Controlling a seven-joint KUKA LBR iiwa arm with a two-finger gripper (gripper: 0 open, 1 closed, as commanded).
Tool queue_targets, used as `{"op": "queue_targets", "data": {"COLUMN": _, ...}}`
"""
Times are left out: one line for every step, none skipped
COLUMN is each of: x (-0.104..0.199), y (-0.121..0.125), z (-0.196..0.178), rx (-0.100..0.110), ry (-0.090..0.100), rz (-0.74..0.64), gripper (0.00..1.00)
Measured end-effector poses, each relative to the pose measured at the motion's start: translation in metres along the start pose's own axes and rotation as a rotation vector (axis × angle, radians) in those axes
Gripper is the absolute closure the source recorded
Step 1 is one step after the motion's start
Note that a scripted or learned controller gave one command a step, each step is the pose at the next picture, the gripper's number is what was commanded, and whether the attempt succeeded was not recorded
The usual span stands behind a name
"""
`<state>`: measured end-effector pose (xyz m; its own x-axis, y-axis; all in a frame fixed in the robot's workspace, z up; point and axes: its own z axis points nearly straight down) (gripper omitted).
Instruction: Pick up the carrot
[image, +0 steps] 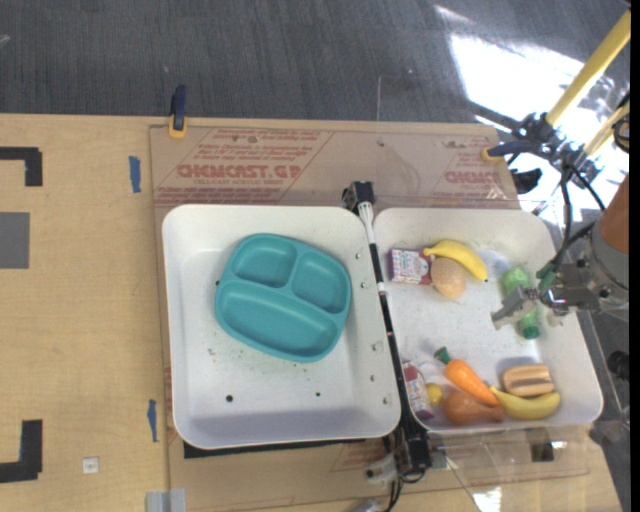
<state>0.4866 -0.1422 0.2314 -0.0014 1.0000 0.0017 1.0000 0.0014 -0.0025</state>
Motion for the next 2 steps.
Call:
{"op": "queue_targets", "data": {"x": 0.052, "y": -0.0049, "z": 0.1346, "rx": -0.007, "ry": 0.0, "rz": 0.01, "gripper": 0.0}}
{"op": "queue_targets", "data": {"x": 0.0506, "y": -0.0053, "z": 0.1262, "rx": -0.008, "ry": -0.003, "rz": 0.015, "gripper": 1.0}}
